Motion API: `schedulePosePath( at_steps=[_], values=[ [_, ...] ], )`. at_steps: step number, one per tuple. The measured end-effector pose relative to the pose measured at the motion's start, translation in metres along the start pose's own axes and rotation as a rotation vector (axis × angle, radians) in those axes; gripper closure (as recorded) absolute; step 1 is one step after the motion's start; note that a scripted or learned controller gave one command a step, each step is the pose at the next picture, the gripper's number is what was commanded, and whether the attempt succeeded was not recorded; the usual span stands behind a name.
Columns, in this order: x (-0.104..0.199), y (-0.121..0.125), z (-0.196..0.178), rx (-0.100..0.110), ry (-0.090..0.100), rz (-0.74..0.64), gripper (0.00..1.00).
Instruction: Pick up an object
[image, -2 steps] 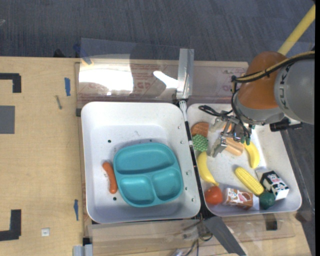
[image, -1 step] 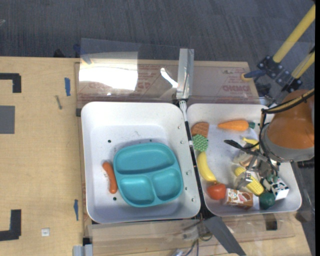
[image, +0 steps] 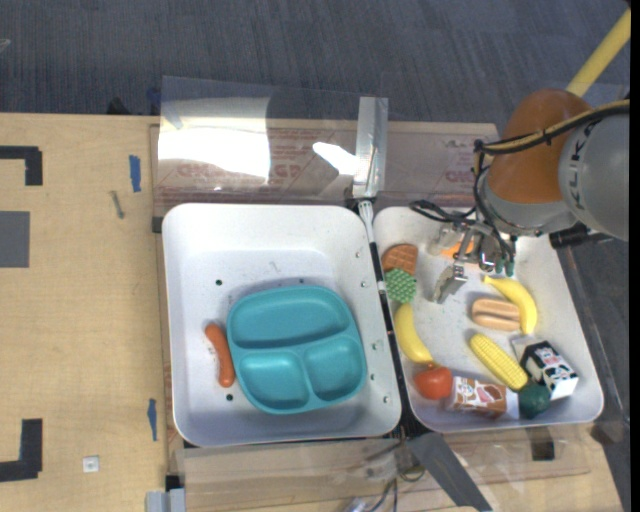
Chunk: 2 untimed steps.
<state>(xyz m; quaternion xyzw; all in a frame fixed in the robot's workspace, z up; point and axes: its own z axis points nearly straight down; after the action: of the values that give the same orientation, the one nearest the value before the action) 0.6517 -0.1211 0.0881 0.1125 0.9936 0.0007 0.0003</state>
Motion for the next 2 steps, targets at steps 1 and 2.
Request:
schedulePosePath(
  at_steps=[1,2],
  values=[
    [0.056,-0.061,-0.001,0.003,-0.009,-0.073,0.00],
    [0.033,-0.073,0.000,0.000,-0.012,-0.041,0.00]
  ],
)
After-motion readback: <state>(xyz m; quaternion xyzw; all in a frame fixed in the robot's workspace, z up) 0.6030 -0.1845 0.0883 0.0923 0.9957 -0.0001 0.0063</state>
